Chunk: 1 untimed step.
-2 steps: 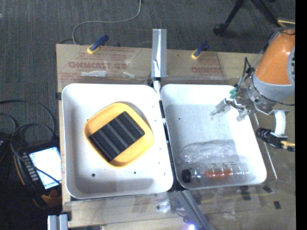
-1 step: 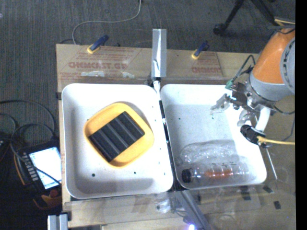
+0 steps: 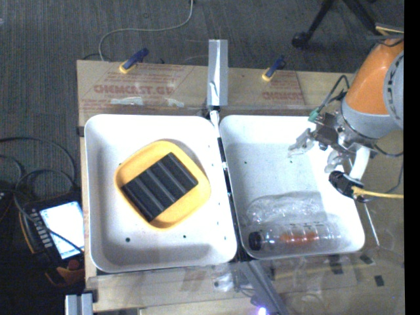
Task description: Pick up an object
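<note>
Pincer (image 3: 303,142): hovering at the frame's right, fingers spread, gripping nothing.
Plastic bottle (image 3: 295,236): lying at lower right.
Yellow tray (image 3: 163,183): resting left of centre.

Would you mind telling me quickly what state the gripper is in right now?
Gripper: above the right bin, nothing seen in it; open or closed cannot be told.

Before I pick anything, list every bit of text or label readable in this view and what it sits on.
"CHEMCAST GV" in faint red print, roughly as it reads, on the brown protective paper behind the left bin.
More red print on the same paper behind the right bin: too short and blurred to read.
Orange label on the clear plastic bottle: too blurred to read.
Screen of the handheld pendant at the left edge: too small to read.
</note>
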Each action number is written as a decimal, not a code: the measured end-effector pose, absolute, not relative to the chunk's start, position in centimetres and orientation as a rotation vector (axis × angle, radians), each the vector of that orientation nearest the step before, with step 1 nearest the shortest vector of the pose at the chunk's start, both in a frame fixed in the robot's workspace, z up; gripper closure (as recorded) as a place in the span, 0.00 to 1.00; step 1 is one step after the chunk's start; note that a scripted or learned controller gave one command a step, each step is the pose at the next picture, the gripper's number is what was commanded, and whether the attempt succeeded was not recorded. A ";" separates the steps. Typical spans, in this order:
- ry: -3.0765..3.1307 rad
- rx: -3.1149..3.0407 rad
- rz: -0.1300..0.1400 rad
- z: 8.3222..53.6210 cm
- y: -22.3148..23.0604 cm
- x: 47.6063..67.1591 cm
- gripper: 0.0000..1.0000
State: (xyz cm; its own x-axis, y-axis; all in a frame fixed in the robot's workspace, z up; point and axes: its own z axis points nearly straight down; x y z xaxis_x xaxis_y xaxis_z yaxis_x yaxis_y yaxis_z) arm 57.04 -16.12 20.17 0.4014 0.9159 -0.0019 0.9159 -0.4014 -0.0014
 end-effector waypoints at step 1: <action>-1.790 -2.582 0.005 23.7 -18.4 52.5 0.00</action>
